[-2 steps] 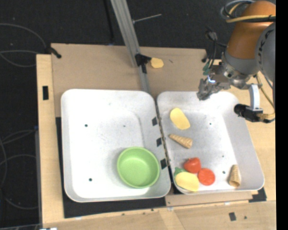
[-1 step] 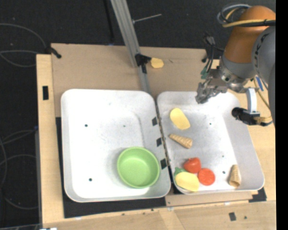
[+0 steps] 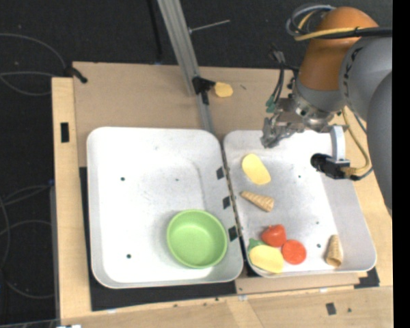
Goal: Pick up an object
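Gripper (image 3: 275,132) hangs over back edge of right bin (image 3: 342,203), can't tell if open or shut, nothing seen in it; nearest target, yellow lump (image 3: 256,169), sits just below & looks rounded, so it may squirt out sideways.

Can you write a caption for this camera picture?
Grey arm's gripper hovers above a yellow toy in the right white bin.
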